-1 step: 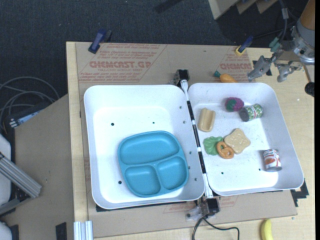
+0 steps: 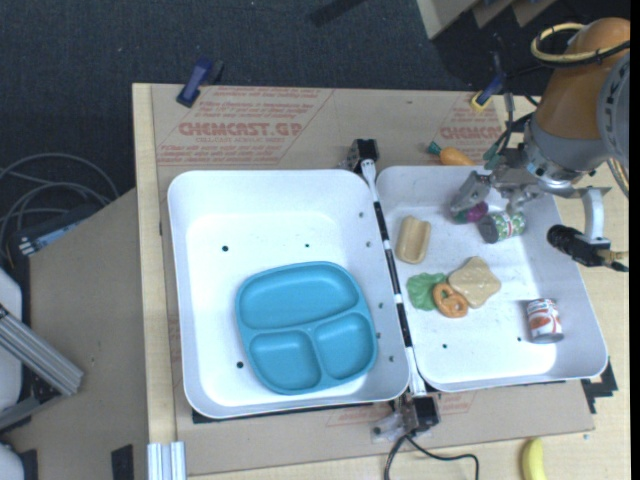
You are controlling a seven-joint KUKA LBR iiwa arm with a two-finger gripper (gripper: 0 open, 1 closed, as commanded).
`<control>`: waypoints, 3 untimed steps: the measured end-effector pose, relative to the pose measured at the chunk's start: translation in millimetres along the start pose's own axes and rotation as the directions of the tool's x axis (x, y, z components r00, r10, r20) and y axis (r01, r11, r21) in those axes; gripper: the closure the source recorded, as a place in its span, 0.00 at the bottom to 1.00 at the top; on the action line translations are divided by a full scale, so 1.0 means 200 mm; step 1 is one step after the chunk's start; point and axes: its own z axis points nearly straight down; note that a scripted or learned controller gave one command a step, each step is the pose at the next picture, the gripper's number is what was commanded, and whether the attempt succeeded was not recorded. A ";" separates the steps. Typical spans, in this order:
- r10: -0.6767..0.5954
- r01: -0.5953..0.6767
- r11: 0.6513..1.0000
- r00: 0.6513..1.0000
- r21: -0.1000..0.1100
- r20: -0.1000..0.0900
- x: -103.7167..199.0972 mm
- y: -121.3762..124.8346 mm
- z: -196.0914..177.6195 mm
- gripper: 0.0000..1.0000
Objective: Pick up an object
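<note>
My gripper (image 2: 490,206) hangs over the far part of the right bin (image 2: 500,376), its two fingers spread apart with nothing gripped between them. Just below it lies a small grey-green can (image 2: 503,226), and a purple piece (image 2: 477,211) peeks out by the left finger. Further forward in the same bin lie a tan bread roll (image 2: 413,239), a slice of toast (image 2: 475,282), a green leaf (image 2: 423,290), an orange ring (image 2: 451,301) and a red-and-white can (image 2: 543,319).
The left bin (image 2: 185,268) holds a blue divided plate (image 2: 303,324). An orange carrot-like item (image 2: 452,154) lies on the board behind the right bin. A yellow item (image 2: 533,460) sits at the bench's front right.
</note>
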 end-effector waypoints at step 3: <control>-0.002 0.002 1.000 1.000 -0.006 0.000 0.42 -0.16 -0.18 1.00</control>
